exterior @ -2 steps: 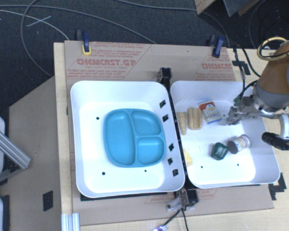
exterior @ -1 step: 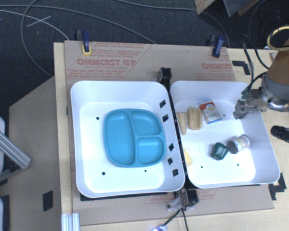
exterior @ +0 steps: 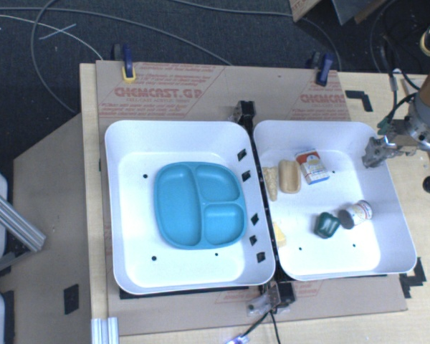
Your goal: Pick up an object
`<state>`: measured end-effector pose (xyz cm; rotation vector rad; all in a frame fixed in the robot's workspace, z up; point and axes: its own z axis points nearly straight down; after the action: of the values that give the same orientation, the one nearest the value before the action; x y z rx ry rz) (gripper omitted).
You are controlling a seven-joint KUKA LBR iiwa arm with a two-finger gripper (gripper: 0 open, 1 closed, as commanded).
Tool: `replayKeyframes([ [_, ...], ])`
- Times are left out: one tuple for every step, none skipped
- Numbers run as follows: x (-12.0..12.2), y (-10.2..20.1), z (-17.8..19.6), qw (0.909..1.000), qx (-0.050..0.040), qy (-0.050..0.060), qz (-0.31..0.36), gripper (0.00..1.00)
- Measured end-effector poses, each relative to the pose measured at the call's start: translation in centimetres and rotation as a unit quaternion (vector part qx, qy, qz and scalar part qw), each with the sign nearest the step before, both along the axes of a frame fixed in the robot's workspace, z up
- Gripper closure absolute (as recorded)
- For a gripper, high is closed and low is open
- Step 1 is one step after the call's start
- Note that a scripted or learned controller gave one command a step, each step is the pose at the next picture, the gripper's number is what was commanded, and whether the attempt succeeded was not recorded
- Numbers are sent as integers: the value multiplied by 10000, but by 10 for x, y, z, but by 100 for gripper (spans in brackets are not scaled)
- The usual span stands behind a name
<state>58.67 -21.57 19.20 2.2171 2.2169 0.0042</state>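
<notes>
Two bins; in the right bin [exterior: 387, 192] a bottle [exterior: 344, 218] lies pointing lower-left. Gripper [exterior: 376, 151] above-right of it, grip unreadable.

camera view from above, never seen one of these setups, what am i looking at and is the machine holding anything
One camera looks down at a slant on a bench with two shallow white bins side by side. The left bin holds a blue divided plate. The right bin holds a tan bread-like piece, a small red and white box, a dark green item and a small pale jar on its side. The robot arm reaches in from the right; its end effector sits at the right bin's upper right edge, away from those objects. Nothing is seen held in it.
</notes>
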Motion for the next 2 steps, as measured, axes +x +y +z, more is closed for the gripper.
replayKeyframes([
  [1,0,21,10000,6,10,5,100],
  [-7,62,18,10000,30,44,30,100],
])
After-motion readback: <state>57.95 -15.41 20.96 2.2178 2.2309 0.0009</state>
